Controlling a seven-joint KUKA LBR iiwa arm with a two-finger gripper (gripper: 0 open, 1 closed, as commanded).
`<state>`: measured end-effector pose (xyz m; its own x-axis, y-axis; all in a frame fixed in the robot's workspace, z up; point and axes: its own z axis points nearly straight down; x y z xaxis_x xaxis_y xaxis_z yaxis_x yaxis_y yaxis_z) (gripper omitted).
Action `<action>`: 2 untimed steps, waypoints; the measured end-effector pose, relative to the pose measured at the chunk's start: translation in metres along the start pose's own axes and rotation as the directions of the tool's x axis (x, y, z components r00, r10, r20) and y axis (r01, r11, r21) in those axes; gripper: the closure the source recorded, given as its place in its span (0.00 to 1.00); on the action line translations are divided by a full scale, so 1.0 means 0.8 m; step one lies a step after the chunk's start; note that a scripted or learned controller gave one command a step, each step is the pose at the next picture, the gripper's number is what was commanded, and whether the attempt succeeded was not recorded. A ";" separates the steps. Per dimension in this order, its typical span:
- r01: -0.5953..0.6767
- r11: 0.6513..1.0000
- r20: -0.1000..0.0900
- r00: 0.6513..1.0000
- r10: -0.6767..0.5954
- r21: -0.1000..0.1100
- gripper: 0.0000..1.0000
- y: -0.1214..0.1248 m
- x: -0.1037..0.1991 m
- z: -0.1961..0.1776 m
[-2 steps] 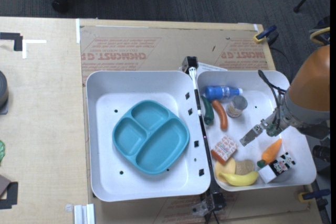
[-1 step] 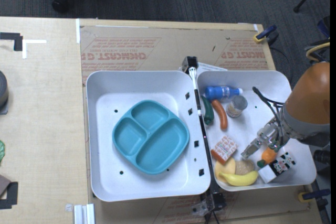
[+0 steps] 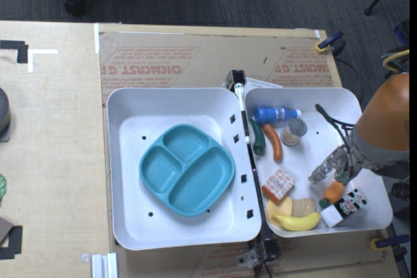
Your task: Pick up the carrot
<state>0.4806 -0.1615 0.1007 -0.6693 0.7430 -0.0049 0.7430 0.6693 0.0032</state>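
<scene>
A grey arm with an orange band reaches in from the right over the right-hand bin (image 3: 352, 107), its tool (image 3: 333, 172) hanging low in the bin's right half. The tool's metal fingers (image 3: 322, 171) stand apart with nothing between them. The carrot (image 3: 334, 191), a short orange piece, lies on the bin floor just below and beside the fingertips; whether they touch it cannot be told.

Just beside the carrot, toward the near right corner, sit a white block (image 3: 331, 215) and a black-and-white spotted piece (image 3: 352, 202). Along the near wall lie a banana (image 3: 296, 221) and a slice of bread (image 3: 303, 207), with a small patterned box (image 3: 279, 183) above them. Toward the far end of the bin are a blue bottle (image 3: 273, 115) on its side, a small can (image 3: 294, 131), a sausage (image 3: 273, 142) and a dark green vegetable (image 3: 258, 138) against the left wall.

The left-hand bin (image 3: 124, 114) holds a blue sectioned plate (image 3: 187, 169). Both bins rest on a sheet of cardboard (image 3: 195, 62) laid on the pale wooden surface (image 3: 49, 153).
</scene>
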 end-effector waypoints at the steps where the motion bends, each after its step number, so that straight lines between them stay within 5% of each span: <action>1: 0.094 0.996 0.000 0.996 -0.094 0.002 1.00 -0.052 -0.056 -0.058; 2: 0.093 0.996 0.000 0.996 -0.093 0.001 0.00 -0.052 -0.056 -0.058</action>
